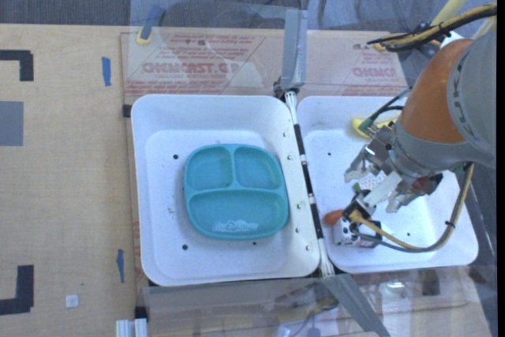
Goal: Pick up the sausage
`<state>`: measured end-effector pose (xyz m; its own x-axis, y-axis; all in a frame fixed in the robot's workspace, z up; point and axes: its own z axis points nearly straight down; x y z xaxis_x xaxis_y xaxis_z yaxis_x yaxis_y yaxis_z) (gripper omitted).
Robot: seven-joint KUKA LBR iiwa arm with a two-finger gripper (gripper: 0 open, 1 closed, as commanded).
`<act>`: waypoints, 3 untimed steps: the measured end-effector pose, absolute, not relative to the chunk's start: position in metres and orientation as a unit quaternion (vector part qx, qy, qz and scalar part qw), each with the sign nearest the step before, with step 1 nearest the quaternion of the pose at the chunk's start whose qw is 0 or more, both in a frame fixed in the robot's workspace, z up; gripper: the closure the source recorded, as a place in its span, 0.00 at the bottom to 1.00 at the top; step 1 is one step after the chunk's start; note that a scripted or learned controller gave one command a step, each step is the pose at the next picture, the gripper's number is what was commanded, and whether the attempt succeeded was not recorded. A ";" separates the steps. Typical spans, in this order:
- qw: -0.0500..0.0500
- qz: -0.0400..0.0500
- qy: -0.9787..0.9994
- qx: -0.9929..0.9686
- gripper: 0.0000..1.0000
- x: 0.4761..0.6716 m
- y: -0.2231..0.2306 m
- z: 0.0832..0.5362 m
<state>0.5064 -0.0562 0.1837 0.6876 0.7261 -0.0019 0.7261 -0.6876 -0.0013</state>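
Observation:
The sausage [333, 215] shows as a small reddish-orange end near the front left of the right bin [442, 249], partly hidden by the robot's hardware. My gripper [369, 192] hangs low over the middle of that bin, just right of and slightly behind the sausage. From here I see nothing held in it. The grey arm with its orange band comes in from the right and covers much of the bin's right half.
A teal divided plate [234, 191] lies in the middle of the left bin [158, 130]. A yellow-green thing [364, 123] sits at the back of the right bin, partly under the arm. The wall between the bins runs close to the sausage's left.

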 end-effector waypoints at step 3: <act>0.001 0.001 -0.339 -0.941 0.00 0.522 -0.128 0.170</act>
